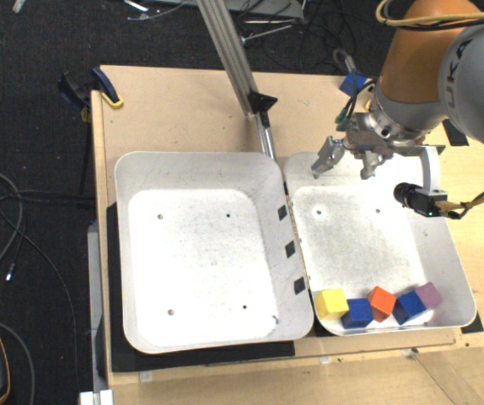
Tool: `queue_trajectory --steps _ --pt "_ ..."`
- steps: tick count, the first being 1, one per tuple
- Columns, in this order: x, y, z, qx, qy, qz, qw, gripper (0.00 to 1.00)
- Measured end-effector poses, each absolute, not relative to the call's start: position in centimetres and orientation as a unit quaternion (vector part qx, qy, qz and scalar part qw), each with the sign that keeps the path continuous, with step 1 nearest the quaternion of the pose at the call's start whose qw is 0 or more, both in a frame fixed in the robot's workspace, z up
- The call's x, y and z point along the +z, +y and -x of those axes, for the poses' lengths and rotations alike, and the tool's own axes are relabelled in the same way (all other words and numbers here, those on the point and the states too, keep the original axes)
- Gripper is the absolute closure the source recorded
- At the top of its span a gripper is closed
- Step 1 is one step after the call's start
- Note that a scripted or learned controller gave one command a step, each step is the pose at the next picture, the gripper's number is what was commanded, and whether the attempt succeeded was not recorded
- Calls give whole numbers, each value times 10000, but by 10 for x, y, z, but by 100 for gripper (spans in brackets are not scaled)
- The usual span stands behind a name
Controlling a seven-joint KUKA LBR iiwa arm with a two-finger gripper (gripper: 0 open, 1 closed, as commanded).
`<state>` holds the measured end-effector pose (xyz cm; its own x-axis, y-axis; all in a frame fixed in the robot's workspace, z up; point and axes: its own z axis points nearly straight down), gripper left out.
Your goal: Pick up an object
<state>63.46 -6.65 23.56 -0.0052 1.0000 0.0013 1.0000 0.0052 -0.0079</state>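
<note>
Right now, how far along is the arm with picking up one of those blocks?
Nothing looks picked yet. The gripper hangs open with nothing between its fingers over the far end of the right bin. The yellow block, orange block, purple block and two blue blocks lie along its near edge. Left: reach, descend, close, lift.

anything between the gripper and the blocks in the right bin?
Nothing visible. The gripper sits over the far end of the right bin, fingers apart and holding nothing. The yellow block, two blue blocks, orange block and purple block crowd the near wall, with bare floor between.
</note>
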Motion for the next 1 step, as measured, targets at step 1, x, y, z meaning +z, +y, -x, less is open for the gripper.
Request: queue_trajectory --steps 1 --pt "192 -73 -604 24 -7063 7079 25 0"
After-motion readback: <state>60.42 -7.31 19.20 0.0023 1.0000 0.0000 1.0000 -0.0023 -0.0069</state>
